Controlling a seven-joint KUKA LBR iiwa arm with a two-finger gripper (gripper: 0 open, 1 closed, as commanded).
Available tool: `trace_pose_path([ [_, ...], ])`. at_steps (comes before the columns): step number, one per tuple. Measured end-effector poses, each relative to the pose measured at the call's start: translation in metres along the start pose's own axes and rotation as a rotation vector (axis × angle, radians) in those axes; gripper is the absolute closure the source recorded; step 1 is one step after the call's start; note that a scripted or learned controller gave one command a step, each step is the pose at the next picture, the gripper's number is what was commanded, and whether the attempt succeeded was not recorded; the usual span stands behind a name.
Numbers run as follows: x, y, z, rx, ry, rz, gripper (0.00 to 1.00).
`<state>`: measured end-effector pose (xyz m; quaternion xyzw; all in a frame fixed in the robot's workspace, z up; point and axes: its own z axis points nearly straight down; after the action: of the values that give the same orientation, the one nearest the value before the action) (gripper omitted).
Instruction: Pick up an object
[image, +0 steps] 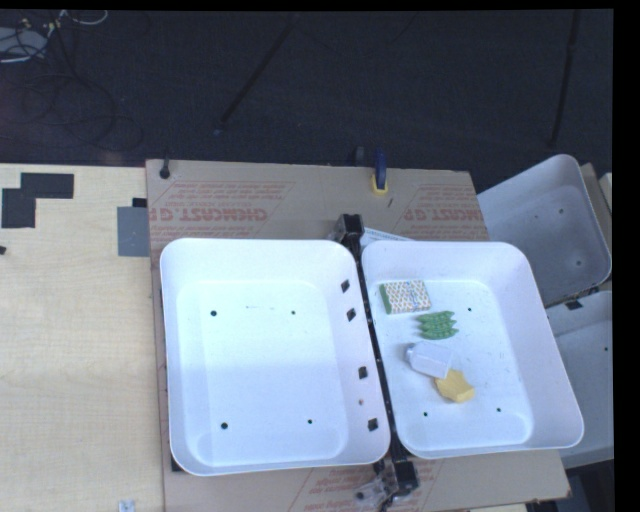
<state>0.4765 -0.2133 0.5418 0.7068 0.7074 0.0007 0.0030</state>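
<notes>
Camera view, pick not yet begun. I could not tell the state of the jaws from this view, and I saw nothing lifted; by my reading the whole task remained: choosing, descending, closing and raising.

All four candidates lay on the floor of the right bin (505, 420), gathered in the half nearest the seam. Taken from that bin's centre:
- the dotted green-and-white block (405, 296) sat toward 10 o'clock, near the top wall
- the green ridged piece (437, 324) lay just below that block, apart from it
- the white block (430, 359) lay toward 8 o'clock
- the yellow piece (456, 387) lay at 7 o'clock, touching or nearly touching the white block's lower corner; I could not tell which

Edges and room: the row of black clips (352, 314) along the seam stood close on the 9 o'clock side of the cluster, so I judged clearance tightest there. The right bin's floor from 2 to 5 o'clock lay bare, giving free entry from 3 o'clock. The left bin (185, 300) held only bare floor. Both bins rested on a printed cardboard sheet (260, 205) over the wooden bench (70, 350). A tilted white tray (545, 215) stood beyond the right bin at 2 o'clock. I judged the dotted block and the green piece the cleaner picks, each standing alone.
</notes>
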Motion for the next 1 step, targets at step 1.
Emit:
trace_pose_path([
  [1, 0.0339, 0.0335, 0.1742, 0.023, 0.010, -0.002, 1.00],
])
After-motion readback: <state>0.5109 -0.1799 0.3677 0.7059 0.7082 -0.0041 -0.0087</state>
